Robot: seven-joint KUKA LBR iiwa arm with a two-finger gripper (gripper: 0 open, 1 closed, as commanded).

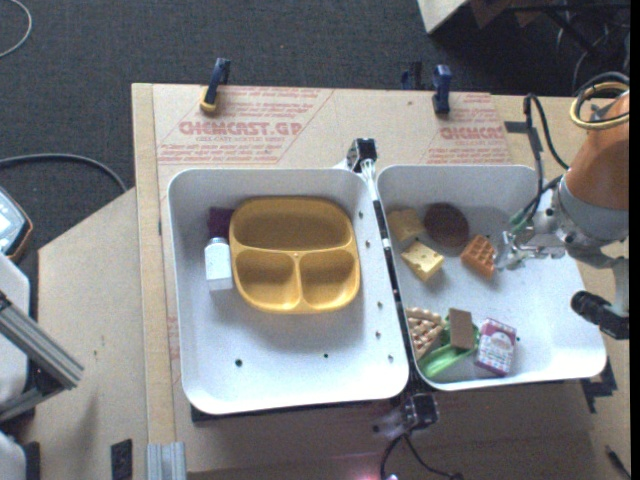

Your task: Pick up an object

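gripper (512, 249) low in right bin (560, 313), finger state can't tell | orange waffle piece (480, 255) just left of it, contact unclear | brown round patty (446, 225) farther left, cheese wedge (423, 260) beside | left bin (195, 298): yellow divided tray (295, 253), white bottle (218, 264)

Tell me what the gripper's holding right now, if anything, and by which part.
It cannot be told. The gripper sits low in the right bin, right beside the orange waffle piece, but the view is too blurred to show a hold.
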